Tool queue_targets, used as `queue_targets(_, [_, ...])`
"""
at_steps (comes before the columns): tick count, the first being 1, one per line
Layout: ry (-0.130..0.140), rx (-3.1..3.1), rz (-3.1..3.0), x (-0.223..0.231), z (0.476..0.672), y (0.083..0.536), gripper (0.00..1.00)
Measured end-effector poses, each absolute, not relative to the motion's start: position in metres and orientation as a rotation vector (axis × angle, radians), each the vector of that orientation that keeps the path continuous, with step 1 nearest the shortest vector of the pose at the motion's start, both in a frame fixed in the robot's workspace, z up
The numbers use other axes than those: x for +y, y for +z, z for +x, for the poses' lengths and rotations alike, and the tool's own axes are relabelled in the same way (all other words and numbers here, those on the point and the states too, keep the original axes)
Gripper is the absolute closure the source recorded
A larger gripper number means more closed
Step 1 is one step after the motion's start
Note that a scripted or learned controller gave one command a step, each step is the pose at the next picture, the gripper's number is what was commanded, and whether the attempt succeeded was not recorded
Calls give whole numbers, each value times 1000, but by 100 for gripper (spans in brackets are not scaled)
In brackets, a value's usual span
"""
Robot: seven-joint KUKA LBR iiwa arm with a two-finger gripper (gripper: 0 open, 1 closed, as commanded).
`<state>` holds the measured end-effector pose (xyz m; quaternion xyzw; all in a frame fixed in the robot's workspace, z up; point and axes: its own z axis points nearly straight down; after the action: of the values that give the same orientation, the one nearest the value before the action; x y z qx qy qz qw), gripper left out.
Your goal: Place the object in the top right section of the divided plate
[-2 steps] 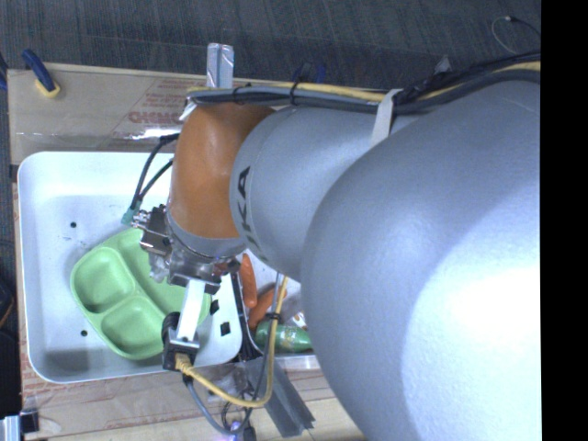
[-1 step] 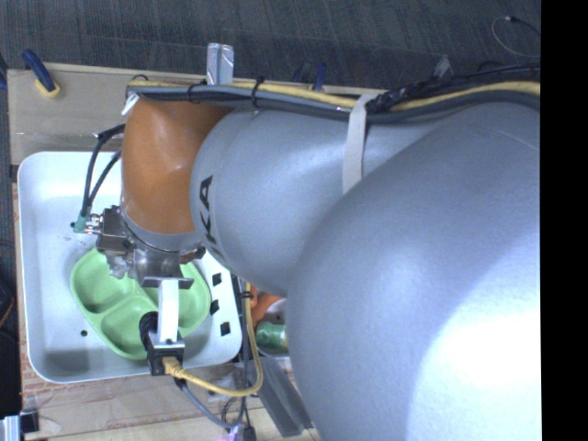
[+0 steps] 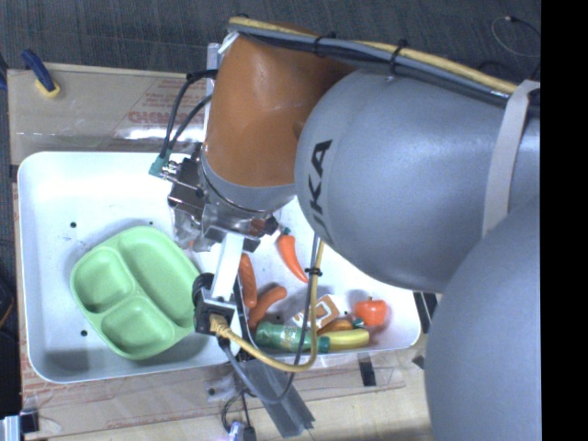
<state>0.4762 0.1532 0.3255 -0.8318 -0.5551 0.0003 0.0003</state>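
The grey arm with its orange band reached in from the right and covered much of the right bin. The gripper hung at the inner edge of the left bin, just above the top right corner of the green divided plate. How the gripper stood, and whether it had hold of anything, I could not tell. In the right bin lay carrots, an orange pepper, a tomato, a banana and a green vegetable, close together
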Motion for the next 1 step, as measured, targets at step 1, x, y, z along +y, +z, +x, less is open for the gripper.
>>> queue_targets(1, [5,-1906,-2497,167,476,338,100])
